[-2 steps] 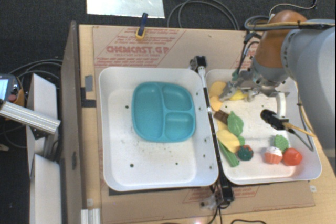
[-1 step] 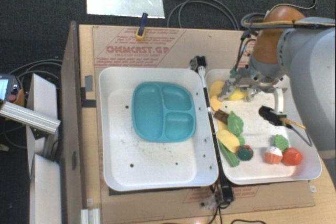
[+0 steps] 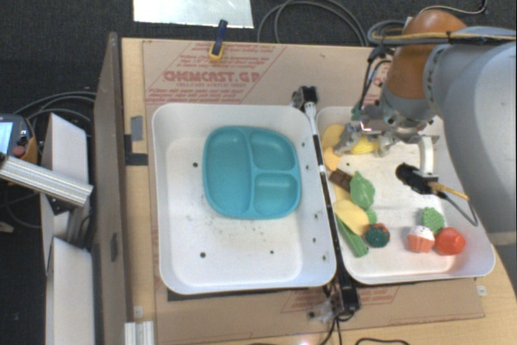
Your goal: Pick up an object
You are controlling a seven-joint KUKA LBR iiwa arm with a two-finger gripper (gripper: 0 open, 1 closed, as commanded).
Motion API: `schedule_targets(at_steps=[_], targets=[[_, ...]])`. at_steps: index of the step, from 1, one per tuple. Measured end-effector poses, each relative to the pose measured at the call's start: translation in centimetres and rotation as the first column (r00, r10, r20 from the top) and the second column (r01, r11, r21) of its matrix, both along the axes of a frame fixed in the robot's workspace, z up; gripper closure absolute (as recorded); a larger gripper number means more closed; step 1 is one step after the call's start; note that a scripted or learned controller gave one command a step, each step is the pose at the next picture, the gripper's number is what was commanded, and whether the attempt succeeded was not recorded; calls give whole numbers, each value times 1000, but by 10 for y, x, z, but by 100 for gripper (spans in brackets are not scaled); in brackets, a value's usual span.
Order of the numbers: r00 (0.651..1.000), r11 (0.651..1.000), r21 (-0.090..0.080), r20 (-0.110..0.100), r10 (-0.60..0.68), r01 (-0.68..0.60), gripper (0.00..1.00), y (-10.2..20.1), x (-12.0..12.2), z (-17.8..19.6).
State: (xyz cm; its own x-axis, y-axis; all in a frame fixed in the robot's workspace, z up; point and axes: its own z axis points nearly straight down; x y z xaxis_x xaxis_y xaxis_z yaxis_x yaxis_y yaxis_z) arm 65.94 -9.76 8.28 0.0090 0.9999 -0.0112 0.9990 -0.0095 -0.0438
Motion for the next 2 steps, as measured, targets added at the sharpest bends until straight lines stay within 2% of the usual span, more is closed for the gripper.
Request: schedule_targets(at_steps=[1,2], targets=[[999,1000,12,37,6,-6,0,-3,-94,1],[1000,1000,15,14,8,-9,0,-31,7,0]])
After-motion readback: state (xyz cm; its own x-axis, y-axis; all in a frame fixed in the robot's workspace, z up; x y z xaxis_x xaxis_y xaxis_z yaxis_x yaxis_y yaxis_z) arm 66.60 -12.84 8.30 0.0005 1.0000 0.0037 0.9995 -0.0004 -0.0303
